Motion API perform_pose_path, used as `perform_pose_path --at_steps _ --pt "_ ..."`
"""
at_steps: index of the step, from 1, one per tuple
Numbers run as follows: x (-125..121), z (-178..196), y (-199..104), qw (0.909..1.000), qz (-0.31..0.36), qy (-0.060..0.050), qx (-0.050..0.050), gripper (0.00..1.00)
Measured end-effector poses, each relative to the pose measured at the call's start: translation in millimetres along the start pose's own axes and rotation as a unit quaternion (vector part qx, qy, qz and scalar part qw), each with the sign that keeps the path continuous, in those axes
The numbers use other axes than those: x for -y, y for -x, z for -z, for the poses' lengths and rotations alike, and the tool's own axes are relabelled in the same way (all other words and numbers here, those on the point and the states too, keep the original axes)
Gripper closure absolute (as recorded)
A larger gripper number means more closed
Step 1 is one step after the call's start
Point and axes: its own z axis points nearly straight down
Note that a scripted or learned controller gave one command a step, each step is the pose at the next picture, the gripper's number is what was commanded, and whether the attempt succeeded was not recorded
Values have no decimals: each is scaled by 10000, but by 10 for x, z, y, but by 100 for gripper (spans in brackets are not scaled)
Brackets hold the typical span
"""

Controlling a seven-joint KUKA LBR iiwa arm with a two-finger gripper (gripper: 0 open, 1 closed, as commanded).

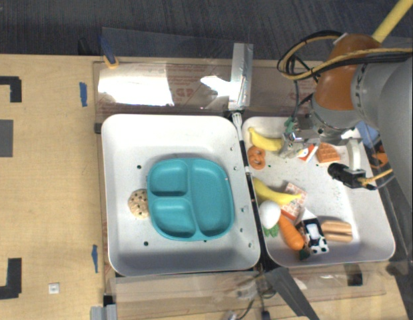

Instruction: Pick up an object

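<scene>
the gripper is seen low over the right bin, just beside a banana; whether the jaws are parted cannot be told.

- Two shallow white bins side by side, left bin touching right bin along a dark seam.
- Tan cardboard bench top under and left of both.
- Black angular marks near the left edge.
- Blue tape strips beside the left bin.
- Shiny clear sheet behind the left bin, with an upright metal bracket at its right end.
</scene>
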Motion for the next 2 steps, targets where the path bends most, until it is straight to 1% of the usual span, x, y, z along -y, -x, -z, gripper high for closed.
perform_pose_path --at_steps 1,2 --pt "-3 3 -3 10000 4 4 2 0" --pt "1346 -89 22 9969 790 50 15 0"
